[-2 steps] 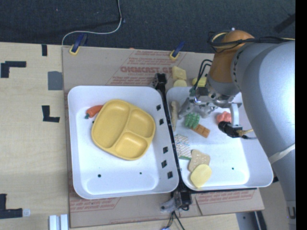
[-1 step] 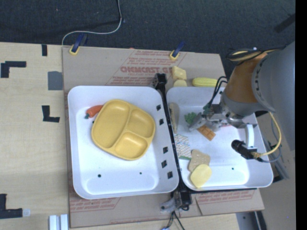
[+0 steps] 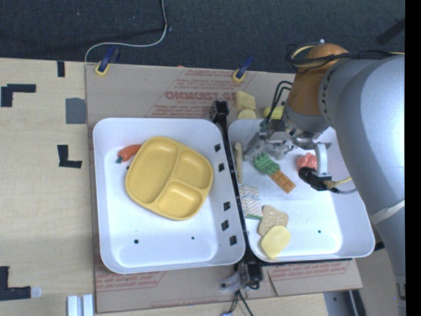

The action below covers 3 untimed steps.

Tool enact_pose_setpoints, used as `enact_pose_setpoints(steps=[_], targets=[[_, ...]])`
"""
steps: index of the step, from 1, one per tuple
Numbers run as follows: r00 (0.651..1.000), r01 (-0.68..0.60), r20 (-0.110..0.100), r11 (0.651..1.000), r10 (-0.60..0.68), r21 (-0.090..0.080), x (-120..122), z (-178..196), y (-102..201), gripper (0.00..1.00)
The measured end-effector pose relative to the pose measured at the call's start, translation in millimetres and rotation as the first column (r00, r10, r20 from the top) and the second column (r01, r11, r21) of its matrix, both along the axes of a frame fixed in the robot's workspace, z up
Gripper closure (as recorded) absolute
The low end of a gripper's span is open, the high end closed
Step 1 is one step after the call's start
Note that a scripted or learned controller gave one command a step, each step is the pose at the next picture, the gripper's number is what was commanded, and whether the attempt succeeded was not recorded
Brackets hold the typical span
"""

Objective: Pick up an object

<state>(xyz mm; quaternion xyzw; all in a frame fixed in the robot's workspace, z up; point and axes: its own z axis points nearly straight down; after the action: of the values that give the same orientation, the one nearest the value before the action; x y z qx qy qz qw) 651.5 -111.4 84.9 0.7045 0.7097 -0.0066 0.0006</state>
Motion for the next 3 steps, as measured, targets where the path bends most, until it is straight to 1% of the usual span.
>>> enact_pose_setpoints(steps=[1, 2, 3], targets=[[1.0, 0.008, 0.004, 1.0, -0.008, 0.009, -36.6, 1.9, -10.4, 0.0], [1.0, 0.008, 0.003, 1.0, -0.008, -0.006, -15.6, -0.1, 7.5, 0.0], [1.0, 0.008, 0.01, 1.0, -0.008, 0.009, -10.1, 0.3, -13.9, 0.0]])
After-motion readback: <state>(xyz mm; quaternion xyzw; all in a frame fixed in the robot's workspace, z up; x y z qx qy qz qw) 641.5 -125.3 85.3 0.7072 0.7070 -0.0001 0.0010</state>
